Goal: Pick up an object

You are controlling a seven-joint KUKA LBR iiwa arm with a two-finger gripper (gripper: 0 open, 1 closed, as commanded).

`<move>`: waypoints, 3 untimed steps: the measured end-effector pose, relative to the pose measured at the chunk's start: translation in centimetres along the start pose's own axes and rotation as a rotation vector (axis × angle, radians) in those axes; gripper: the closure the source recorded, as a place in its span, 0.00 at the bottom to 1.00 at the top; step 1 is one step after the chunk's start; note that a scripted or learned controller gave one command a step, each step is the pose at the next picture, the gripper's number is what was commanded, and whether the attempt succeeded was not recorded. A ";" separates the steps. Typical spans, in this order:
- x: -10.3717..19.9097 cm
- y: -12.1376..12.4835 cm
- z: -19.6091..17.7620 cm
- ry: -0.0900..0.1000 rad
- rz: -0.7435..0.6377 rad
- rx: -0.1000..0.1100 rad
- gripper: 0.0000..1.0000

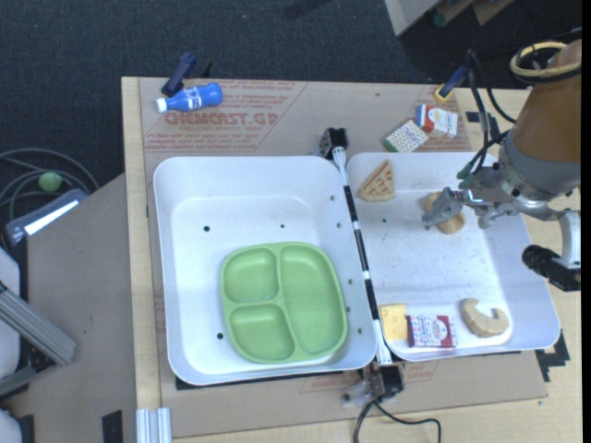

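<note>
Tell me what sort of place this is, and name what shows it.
Likely a robotics lab bench set up for grasping trials. Two white bins sit side by side on a board, holding toy food such as a pizza slice and a green divided plate, while a grey arm reaches in. Loose cables lie on dark carpet.

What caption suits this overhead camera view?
Gripper over a tan piece in the right bin; green tray in the left bin.

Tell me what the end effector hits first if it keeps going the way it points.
The end effector points left, right at a small tan piece. That looks first in line, then the bare floor of the right bin, though height is unclear.
</note>
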State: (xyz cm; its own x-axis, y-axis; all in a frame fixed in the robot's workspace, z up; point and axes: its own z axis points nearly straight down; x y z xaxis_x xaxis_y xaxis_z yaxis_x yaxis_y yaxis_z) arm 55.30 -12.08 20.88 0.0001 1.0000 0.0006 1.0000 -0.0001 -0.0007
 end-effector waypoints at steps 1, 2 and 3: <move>-4.4 5.8 6.8 -0.002 0.001 -0.001 0.00; -7.4 6.4 12.5 0.000 0.000 0.002 0.00; -4.3 10.6 12.3 -0.001 -0.002 -0.003 0.00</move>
State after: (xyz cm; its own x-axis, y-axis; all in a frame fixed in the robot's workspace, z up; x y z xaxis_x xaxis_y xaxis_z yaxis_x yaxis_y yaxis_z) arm 65.89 -16.38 8.52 -0.0015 1.0000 -0.0008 1.0000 0.0015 0.0022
